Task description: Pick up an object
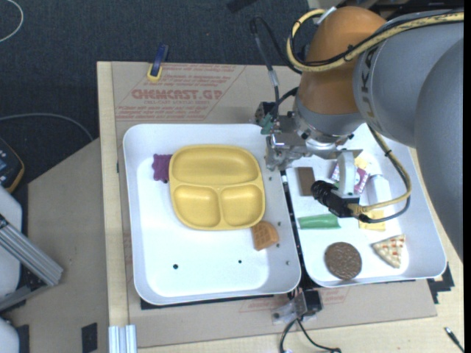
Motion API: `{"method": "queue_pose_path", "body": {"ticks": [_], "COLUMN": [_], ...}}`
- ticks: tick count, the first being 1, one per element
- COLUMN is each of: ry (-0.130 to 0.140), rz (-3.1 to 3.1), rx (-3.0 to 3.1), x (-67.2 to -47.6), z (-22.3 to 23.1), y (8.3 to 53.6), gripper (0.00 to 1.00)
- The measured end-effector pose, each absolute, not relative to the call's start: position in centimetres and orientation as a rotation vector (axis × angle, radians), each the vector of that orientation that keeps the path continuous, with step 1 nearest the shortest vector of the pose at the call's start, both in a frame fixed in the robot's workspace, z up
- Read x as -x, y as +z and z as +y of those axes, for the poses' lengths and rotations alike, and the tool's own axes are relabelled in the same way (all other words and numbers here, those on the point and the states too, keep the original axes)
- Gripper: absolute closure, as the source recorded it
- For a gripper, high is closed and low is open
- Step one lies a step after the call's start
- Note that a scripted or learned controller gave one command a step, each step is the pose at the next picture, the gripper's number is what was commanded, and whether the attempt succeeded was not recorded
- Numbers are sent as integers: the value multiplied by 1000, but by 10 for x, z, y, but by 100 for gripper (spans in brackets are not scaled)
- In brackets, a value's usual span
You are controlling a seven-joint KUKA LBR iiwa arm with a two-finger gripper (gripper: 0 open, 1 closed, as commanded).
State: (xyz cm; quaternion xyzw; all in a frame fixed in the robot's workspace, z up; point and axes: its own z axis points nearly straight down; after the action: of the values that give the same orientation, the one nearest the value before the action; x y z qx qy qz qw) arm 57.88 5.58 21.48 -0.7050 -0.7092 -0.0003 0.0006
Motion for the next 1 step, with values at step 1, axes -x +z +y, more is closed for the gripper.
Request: {"method": "queue_pose_path", "body": {"ticks": [1], "ry": [-3], "rz": [-2226], "rx": [2219], "x": [-584], "z": [79], "y": [216], "gripper": [100]}}
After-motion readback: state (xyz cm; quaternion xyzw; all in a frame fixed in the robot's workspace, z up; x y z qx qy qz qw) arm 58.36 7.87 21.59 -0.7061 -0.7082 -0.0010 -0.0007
